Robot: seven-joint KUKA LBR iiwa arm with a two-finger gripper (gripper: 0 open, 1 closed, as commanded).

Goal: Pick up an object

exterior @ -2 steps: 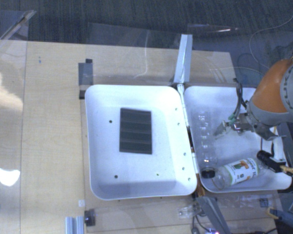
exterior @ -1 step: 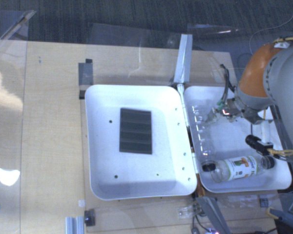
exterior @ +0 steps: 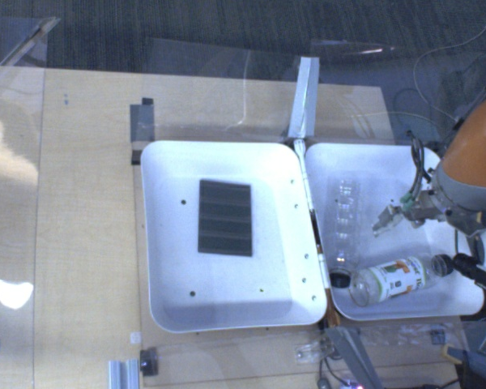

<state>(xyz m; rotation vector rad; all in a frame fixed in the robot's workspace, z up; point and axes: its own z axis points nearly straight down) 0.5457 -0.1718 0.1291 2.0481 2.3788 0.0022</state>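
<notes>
In the right bin (exterior: 437,302) a clear plastic bottle (exterior: 389,279) with a white and orange label lies on its side near the front wall, its black cap (exterior: 338,280) pointing left. A transparent, hard-to-read object (exterior: 344,213) lies further back along the bin's left side. My gripper (exterior: 386,218) hangs over the right bin, just right of the transparent object and above the bottle, with nothing visibly held. In the left bin (exterior: 170,290) lies a flat black ribbed rectangle (exterior: 224,217).
The arm's orange band (exterior: 474,148) and wrist cover the right bin's right side. A metal divider post (exterior: 304,108) stands behind the joint between the bins. Small clamps (exterior: 144,120) sit on the wooden bench around the bins.
</notes>
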